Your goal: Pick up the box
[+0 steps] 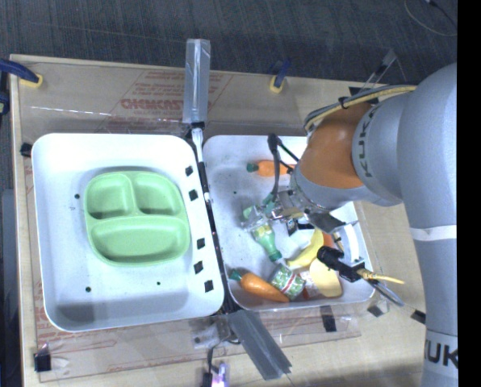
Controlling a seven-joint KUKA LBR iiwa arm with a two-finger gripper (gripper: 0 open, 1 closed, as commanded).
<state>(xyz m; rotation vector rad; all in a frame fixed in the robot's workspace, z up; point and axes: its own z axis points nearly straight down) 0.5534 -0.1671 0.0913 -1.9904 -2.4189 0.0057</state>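
Bench (103, 95) — red print, unreadable; arm (434, 216) — "KU".

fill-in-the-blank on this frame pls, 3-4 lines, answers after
1. The green divided tray lies in the ____ bin.
2. The gripper hangs over the ____ bin.
3. The carrot near the right bin's front wall is coloured ____.
4. The green tray has ____ compartments.

Missing words: left; right; orange; three
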